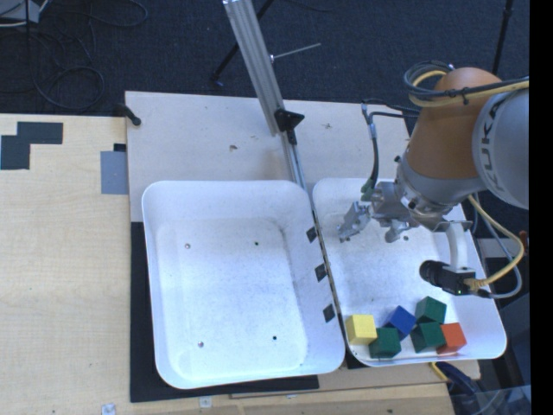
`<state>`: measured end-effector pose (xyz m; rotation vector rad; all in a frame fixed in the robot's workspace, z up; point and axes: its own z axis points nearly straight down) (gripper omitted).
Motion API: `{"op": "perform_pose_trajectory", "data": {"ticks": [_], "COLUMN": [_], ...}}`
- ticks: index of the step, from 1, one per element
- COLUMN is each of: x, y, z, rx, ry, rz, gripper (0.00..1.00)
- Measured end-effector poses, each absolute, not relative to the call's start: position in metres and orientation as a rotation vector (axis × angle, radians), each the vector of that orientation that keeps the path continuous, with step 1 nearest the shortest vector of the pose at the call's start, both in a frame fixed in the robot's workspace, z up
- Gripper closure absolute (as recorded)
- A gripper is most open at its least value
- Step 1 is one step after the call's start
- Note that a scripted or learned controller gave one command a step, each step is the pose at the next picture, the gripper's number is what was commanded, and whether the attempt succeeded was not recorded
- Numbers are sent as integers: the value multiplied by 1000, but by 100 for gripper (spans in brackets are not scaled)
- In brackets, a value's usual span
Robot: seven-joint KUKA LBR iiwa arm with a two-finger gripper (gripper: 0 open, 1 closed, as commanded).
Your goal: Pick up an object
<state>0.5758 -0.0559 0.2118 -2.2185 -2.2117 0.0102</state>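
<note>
A: While the gripper (373, 221) hangs over the upper part of the right bin (380, 266), every block sits well apart from it, huddled in the near corner: a yellow block (361, 328), a blue block (402, 319), three green blocks (386, 342) and an orange block (451, 337).

B: Are the jaws spread or closed?

A: I cannot tell; the metal parts blur against the white floor, and I see nothing between them.

B: What might go wrong?

A: My guess is the crowding. The blocks touch or nearly touch, so a descending finger could land on a neighbour, or push the cluster against the bin wall rather than straddle one block.

B: Anything else unclear?

A: The arm's bulk (458, 137) covers the wrist. The left bin (155, 232) shows only dark specks.
</note>
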Motion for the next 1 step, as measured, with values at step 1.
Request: {"op": "perform_pose_trajectory", "data": {"ticks": [1], "x": [576], "y": [-132], "z": [210], "rx": [-2229], "ry": [-2215], "rz": [6], "gripper": [0]}}
